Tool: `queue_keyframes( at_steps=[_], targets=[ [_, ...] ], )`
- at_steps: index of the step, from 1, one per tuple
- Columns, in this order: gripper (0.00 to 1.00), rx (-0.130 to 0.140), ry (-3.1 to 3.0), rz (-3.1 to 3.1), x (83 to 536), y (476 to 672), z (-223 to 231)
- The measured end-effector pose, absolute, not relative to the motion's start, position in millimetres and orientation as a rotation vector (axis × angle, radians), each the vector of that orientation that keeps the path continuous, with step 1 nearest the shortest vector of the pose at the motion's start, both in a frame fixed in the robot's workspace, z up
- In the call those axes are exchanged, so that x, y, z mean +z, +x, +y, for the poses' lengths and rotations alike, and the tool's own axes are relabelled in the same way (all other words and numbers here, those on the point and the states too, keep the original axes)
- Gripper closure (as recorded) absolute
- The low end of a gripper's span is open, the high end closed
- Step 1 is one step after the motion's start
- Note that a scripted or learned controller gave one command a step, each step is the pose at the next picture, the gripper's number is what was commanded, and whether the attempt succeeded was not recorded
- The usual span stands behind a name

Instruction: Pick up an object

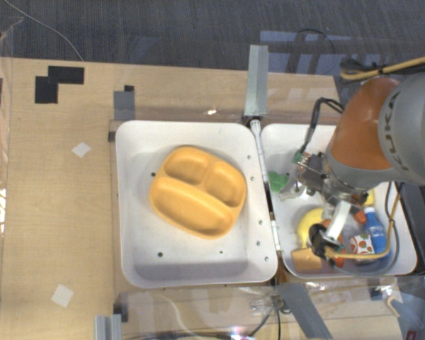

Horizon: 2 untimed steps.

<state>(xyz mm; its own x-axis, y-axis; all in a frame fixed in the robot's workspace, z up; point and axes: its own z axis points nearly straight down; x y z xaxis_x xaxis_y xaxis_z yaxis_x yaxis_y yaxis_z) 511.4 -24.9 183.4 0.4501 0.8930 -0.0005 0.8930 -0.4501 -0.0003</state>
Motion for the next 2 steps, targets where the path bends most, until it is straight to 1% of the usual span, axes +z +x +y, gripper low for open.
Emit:
queue_keyframes(
  at_steps=[1, 2],
  targets=[
    [0.00, -0.005, -2.638, -1.714, 214.7, 487.6, -80.3],
    [0.00, -0.001, -2.852, -1.313, 183.6, 487.2, -20.6]
  ],
)
